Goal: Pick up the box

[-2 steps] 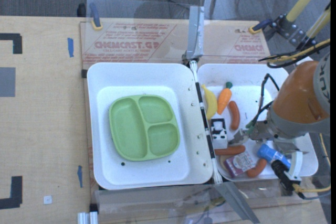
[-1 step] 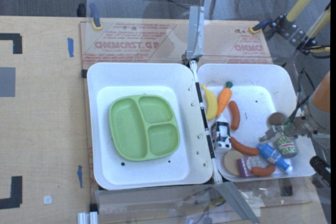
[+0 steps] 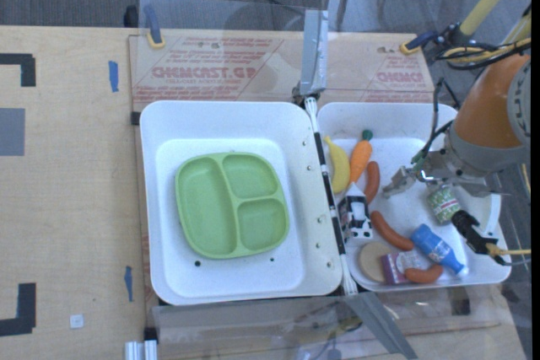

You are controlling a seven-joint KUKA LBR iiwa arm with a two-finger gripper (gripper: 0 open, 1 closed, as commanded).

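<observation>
A small black-and-white box (image 3: pixel 357 217) stands in the right bin (image 3: pixel 392 119), close to that bin's left wall. My gripper (image 3: pixel 405 180) hangs over the middle of the same bin, up and to the right of the box and apart from it. A red sausage (image 3: pixel 372 181) lies between the two. Nothing shows in the gripper.
The right bin also holds a banana (image 3: pixel 339 165), a carrot (image 3: pixel 360 157), a second sausage (image 3: pixel 392 232), a blue bottle (image 3: pixel 439 249), a patterned can (image 3: pixel 443 203), a round biscuit (image 3: pixel 369 262) and a purple packet (image 3: pixel 393 268). In the left bin (image 3: pixel 160 139) lies a green divided plate (image 3: pixel 232 203).
</observation>
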